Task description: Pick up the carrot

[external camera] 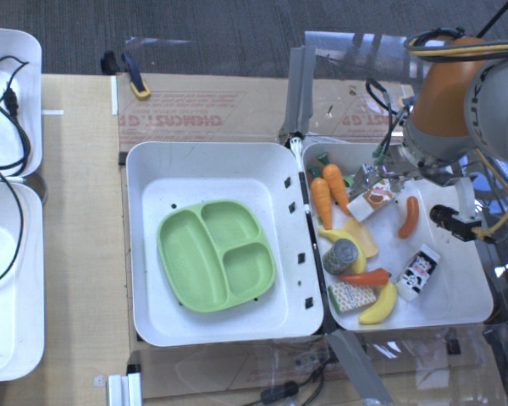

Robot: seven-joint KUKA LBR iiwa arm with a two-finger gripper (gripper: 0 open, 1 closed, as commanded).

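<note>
Two orange carrots lie side by side at the upper left of the right bin (pixel 478 311): a longer one (pixel 322 201) by the bin's left wall and a shorter one (pixel 335 184) just right of it. My gripper (pixel 371 176) hangs over the upper middle of that bin, right of the shorter carrot, just above a small white and red box (pixel 378 197). Nothing can be seen held in it. The grey arm with its orange band (pixel 444 100) comes in from the upper right.
The right bin also holds a red sausage (pixel 408 216), a cow-print carton (pixel 416 273), a banana (pixel 379 304), a grey can (pixel 343 255), a yellow wedge (pixel 366 240) and a red pepper (pixel 366 277). A green divided plate (pixel 216 255) lies in the left bin (pixel 144 227).
</note>
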